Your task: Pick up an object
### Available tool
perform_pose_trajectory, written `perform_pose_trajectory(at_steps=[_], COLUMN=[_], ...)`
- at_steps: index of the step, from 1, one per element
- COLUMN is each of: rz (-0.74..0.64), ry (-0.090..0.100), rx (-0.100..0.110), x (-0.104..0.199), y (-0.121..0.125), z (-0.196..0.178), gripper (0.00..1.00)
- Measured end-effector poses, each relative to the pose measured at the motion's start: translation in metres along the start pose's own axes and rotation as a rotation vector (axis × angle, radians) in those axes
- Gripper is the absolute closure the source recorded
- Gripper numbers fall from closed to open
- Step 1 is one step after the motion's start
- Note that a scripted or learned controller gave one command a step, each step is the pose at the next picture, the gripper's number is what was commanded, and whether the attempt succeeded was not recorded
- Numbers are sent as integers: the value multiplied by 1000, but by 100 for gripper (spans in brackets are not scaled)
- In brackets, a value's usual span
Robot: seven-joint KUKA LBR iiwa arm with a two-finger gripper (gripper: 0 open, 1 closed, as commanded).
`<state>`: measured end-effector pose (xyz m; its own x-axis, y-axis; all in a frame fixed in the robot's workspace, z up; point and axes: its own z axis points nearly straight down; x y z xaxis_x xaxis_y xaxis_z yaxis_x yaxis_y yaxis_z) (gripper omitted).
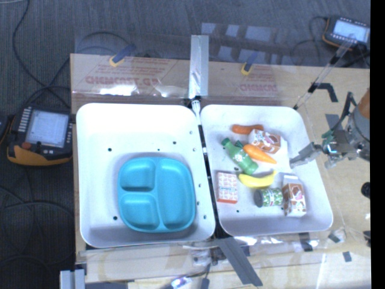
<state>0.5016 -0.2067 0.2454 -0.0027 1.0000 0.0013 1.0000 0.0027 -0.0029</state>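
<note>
1. In the camera view, you see two white bins side by side: the left bin (96, 131) holds a blue divided tray (157, 192), and the right bin (313, 179) holds all the small items you could pick.

2. Look at the cluster in the right bin: a green bottle (237, 153) lies tilted beside an orange carrot (260, 154), with a second orange piece (242, 129) and a red-and-white packet (266, 139) just above them. A yellow banana (257, 180) lies below the carrot, a red-patterned carton (227, 186) sits toward the bin's left wall, and a small can (271, 197) rests touching a red box (294, 198) near the front right corner.

3. The gripper (301, 156) sits at the right bin's right rim, at the end of dark wrist hardware reaching in from the right. It is too small and blurred to judge; you cannot tell whether it is released or clenched, and nothing is visibly grasped.

4. Judge the step as the approach: no item is lifted, all lie on the bin floor.

5. For the next move, you likely need to carry the gripper inward over one item. The carton stands apart from its neighbours and looks easiest; the can and box touch, so crowding could spoil a grasp there.
</note>
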Motion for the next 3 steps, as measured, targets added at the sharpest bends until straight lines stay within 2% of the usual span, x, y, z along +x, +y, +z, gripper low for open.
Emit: perform_pose_trajectory(at_steps=[1, 2, 3], rz=[217, 255, 255], ry=[-1, -2, -1], rx=[2, -6, -8], x=[29, 18, 19], y=[57, 19, 20], z=[126, 154, 144], gripper=[0, 0, 100])
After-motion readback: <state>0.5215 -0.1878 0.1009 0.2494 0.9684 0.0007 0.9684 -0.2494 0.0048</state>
